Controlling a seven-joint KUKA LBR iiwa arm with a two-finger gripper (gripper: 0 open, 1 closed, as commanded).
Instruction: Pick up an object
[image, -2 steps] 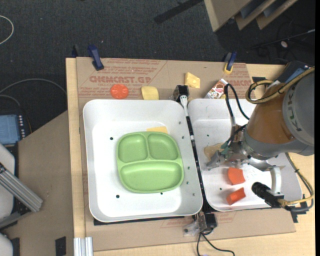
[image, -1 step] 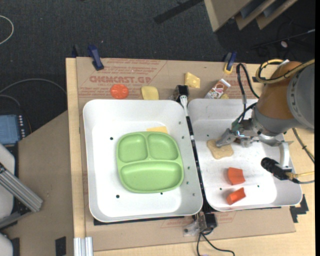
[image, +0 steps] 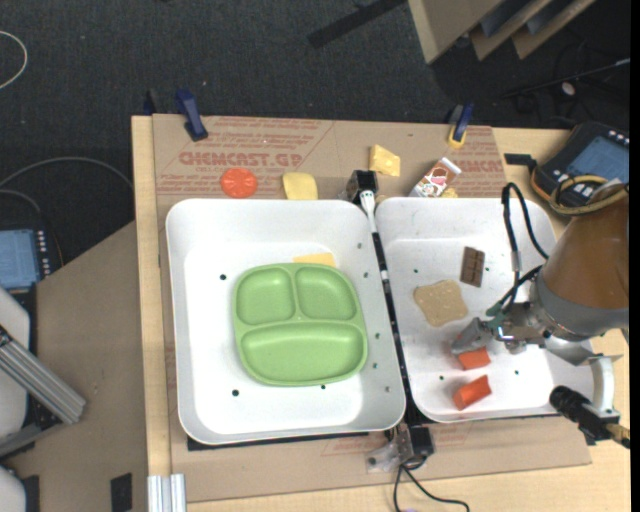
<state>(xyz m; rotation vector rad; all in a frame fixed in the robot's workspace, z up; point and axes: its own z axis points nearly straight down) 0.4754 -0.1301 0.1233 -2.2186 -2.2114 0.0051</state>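
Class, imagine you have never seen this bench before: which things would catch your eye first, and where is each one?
The green divided plate stands out first, filling the middle of the left bin. Next comes the grey arm with its gripper low over the right bin, close to two orange pieces and a tan slice. An orange disc lies on the cardboard behind the bins.

Two bins side by side on bench (image: 250, 150), touching along middle seam. Left bin (image: 200, 300): divided tray (image: 298, 323) at centre, flat slice (image: 314, 260) peeking from behind tray's far edge. Right bin (image: 420, 230): small bar (image: 472, 265) toward far side, flat piece (image: 440, 302) nearer and left of it, two small blocks (image: 473, 375) at near side, one behind other. Gripper (image: 490, 338) low over right bin, just beside rear block, arm (image: 590, 270) coming in from right. Behind bins on bench: round piece (image: 239, 182), two chunks (image: 300, 185), small packet (image: 436, 180).
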